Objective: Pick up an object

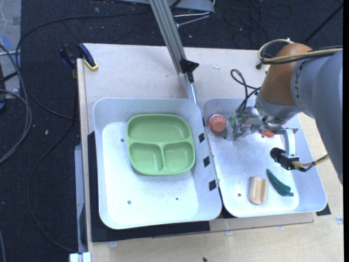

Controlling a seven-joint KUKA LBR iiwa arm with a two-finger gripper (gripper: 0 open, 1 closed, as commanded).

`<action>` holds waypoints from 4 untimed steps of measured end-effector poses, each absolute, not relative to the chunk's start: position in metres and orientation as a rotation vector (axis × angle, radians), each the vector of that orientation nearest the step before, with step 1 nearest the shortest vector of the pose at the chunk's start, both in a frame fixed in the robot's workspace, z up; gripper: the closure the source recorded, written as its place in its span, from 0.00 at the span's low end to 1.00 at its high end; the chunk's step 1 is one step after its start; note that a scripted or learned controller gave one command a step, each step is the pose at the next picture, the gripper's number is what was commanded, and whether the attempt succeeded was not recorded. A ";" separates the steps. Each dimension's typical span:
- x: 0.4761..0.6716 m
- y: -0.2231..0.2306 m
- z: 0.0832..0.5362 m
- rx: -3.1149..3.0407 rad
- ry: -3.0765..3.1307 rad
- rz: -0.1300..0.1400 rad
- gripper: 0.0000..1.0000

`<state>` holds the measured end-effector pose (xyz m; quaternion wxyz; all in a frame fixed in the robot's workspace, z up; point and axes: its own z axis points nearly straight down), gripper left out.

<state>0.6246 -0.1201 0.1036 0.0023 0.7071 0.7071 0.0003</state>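
Observation:
A small orange-red round object (217, 123) lies at the far left of the right bin (305, 201). A tan cylinder-like piece (257, 190) and a dark green curved object (278, 182) rest near that bin's front. My gripper (234, 129) hangs low over the bin's back part, just right of the orange-red object and close to it. Nothing shows between the fingers. The arm comes in from the right and covers the bin's back right corner.
The left bin (114, 201) holds a light green divided plate (161, 144). A slanted metal pole (170, 29) crosses above the bins' back edge. Bare bin floor lies between the gripper and the tan piece.

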 end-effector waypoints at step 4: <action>0.629 -0.074 0.251 2.214 2.228 0.003 1.00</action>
